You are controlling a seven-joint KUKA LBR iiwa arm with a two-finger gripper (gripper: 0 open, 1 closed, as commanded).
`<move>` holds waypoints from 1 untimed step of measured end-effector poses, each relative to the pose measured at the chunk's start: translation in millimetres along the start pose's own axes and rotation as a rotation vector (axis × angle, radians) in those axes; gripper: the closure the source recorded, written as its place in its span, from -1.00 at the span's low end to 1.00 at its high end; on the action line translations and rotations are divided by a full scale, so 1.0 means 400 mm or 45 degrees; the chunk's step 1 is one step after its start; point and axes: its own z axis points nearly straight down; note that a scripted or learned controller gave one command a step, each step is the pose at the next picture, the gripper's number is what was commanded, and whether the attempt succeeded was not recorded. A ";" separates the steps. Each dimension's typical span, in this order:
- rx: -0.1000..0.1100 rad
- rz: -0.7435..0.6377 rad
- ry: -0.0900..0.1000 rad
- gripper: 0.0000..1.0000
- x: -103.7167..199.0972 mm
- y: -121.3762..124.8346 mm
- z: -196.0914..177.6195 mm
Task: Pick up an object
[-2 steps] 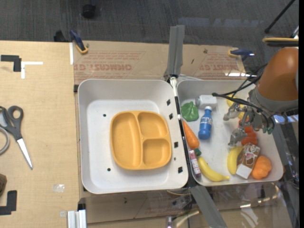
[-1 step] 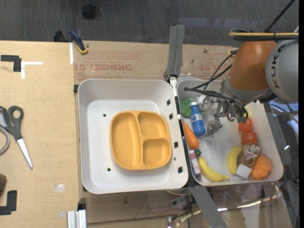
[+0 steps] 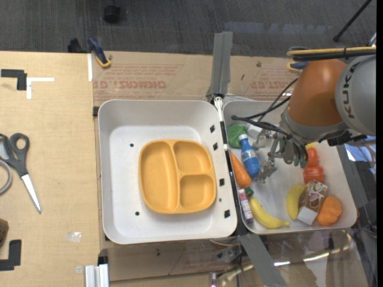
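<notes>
Hovering over the right bin point(image 3: 350, 184), the hand point(image 3: 270, 166) gapes beside a blue-labelled bottle point(image 3: 249, 157).

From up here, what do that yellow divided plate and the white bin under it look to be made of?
The yellow divided plate looks like moulded plastic: one even colour, rounded compartment ridges, a soft satin sheen. The white bin holding it also seems plastic, or possibly coated sheet: smooth, matte white, with rounded corners and small dark holes or fasteners in its floor. I cannot be certain of either from looks alone.
</notes>
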 end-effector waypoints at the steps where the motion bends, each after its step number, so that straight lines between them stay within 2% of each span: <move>1: 0.001 0.240 -0.005 -1.00 -0.014 -0.225 -0.003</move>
